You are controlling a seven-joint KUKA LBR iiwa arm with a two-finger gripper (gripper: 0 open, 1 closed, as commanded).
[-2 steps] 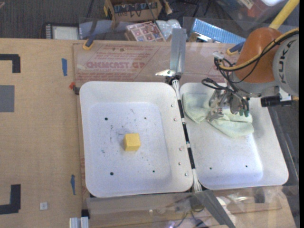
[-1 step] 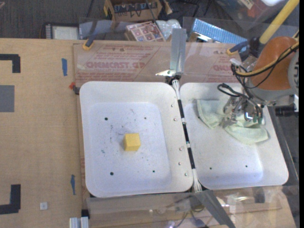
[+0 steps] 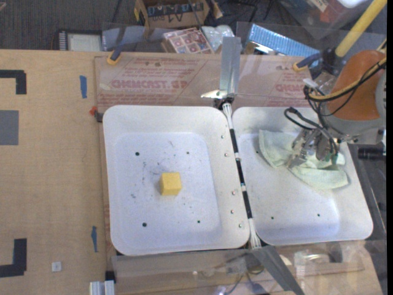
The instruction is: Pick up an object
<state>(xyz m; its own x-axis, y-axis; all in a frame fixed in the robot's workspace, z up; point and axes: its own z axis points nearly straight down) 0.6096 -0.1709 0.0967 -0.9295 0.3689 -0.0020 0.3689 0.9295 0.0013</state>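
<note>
Your gripper [image 3: 312, 147] sits low on the pale green cloth [image 3: 299, 158] in the right bin [image 3: 307, 220], I cannot tell its state, so it may pinch only a loose fold that slips out.

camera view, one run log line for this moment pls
gripper: low over pale green cloth, right bin | grasp: unconfirmed | yellow cube: left bin, untouched

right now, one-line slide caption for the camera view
Gripper down on a pale green cloth in the right bin; yellow cube in the left bin.
</note>
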